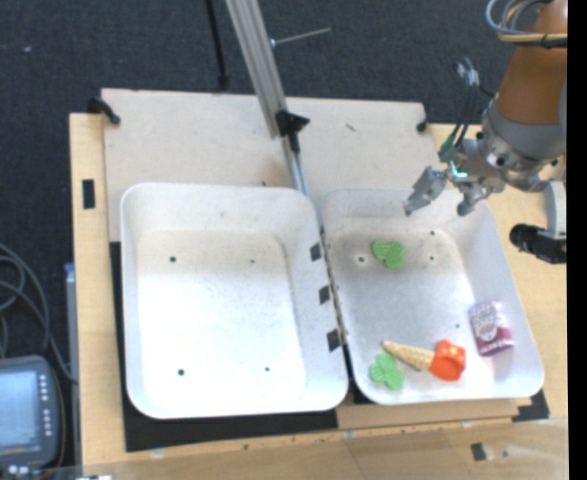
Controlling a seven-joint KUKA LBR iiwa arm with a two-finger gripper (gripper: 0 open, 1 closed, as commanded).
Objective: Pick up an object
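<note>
My gripper [445,198] hangs above the far edge of the right bin [413,288], fingers spread open with nothing between them. Below and to its left a small green toy [388,254] lies on the bin floor. Near the bin's front edge lie another green piece [385,371], a tan cone [406,353] and an orange-red toy [448,360], close together. A small purple-and-white packet [490,327] rests against the right wall.
The left bin [223,298] adjoins the right one along a shared divider. A slanted aluminium post [258,53] rises from behind the bins. A monitor [8,413] and cables sit at the lower left, off the bench.
</note>
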